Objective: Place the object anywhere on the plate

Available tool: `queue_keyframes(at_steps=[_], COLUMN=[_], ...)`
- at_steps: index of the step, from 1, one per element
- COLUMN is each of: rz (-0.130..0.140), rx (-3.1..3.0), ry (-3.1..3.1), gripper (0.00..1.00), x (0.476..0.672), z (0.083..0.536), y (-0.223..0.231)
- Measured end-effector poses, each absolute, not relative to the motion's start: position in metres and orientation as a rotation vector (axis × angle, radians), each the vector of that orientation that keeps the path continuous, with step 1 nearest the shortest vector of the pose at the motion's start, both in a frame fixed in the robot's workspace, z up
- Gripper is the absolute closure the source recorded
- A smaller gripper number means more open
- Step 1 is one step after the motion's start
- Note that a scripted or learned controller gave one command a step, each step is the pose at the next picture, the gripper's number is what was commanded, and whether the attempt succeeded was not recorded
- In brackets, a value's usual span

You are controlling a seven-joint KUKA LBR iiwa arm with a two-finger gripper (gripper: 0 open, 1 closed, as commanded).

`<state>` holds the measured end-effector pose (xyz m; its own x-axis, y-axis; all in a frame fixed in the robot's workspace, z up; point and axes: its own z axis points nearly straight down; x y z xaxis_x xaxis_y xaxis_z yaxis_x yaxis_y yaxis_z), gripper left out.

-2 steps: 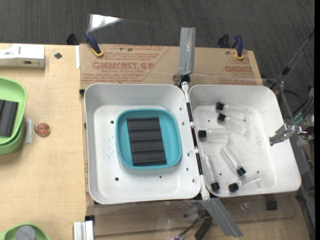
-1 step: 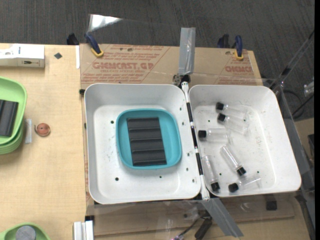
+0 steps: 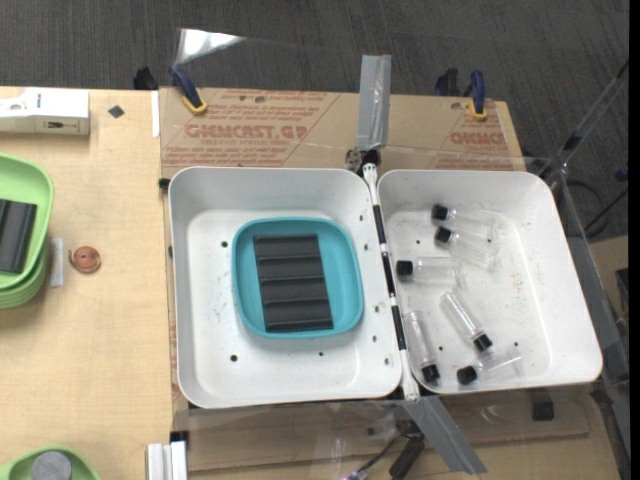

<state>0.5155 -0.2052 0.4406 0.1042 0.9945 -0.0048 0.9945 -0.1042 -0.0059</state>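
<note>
Two shallow white bins sat side by side on the bench. In the left bin (image 3: 200,368) lay a teal plate (image 3: 345,268) with rounded corners, carrying a dark ribbed insert (image 3: 292,282) at its centre. The right bin (image 3: 560,268) held my task objects: a scatter of small clear vials with black caps. Two lay near 11 o'clock of the bin (image 3: 470,230), one near the bin's left wall at 9 o'clock (image 3: 425,267), and several crowded from 7 to 6 o'clock (image 3: 462,320). I could not tell the state of my gripper from this view. I judged the vials light, rigid, smooth and slippery, prone to roll, and possibly fragile if glass. The best hold seemed across the middle of a body, squeezing gently, on a vial lying apart from its neighbours, such as the one at 9 o'clock.
</note>
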Motion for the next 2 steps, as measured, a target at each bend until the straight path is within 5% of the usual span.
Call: queue_keyframes(at_steps=[1,2], rz=[0.004,0.004], rx=[-2.165,-2.1], ry=[-2.274,-2.333], gripper=[1.0,1.0], x=[0.517,0.477], z=[0.188,0.213], y=[-0.134,-0.044])
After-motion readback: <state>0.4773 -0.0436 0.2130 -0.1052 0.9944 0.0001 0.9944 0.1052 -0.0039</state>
